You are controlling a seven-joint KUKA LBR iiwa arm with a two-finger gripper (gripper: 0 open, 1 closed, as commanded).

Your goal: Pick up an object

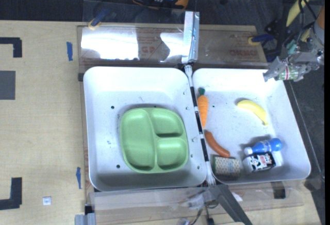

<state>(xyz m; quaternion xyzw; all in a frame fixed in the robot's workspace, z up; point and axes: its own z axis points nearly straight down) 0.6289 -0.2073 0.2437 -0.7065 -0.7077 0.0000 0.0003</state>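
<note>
The right bin [289,110] holds several objects. An orange carrot [202,109] with a green top lies along its left wall. A yellow banana [253,110] rests near the middle. An orange-red sausage-like piece [216,144] lies below the carrot. A small patterned can [227,166] lies on its side at the front edge. Beside it lies a white bottle with a blue cap [263,157]. My gripper [282,71] hovers over the bin's far right corner, above and to the right of the banana, touching none of the objects.
A green divided plate [153,139] sits in the left bin [103,95]. A clear panel [134,38] and a metal post [191,36] stand behind the bins. Cables and stands crowd the top right, off the bench.
</note>
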